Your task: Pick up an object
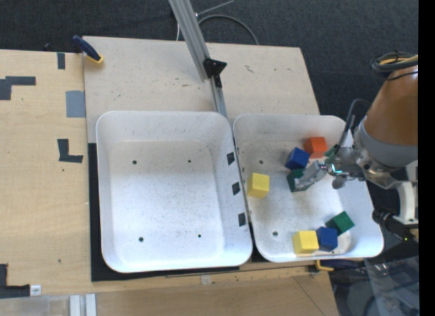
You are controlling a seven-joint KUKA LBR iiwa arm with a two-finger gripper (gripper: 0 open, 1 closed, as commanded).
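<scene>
My gripper (321, 179) hangs low over the middle of the right bin (272, 128), open, with nothing between its fingers. A dark green block (294, 183) lies right by the left fingertip (306, 179). Just beyond it sit a blue cube (296, 158) and an orange cube (315, 146). A yellow cube (259, 185) lies alone near the bin's left wall. At the bin's front stand a green cube (342, 222), a second blue cube (327, 238) and a second yellow cube (306, 241).
The left bin (166, 121) stands beside the right one, with a shared ridge between them. A metal pole (194, 29) slants down from the top to that ridge. The arm's orange band (397, 107) and grey wrist overhang the right bin's right edge.
</scene>
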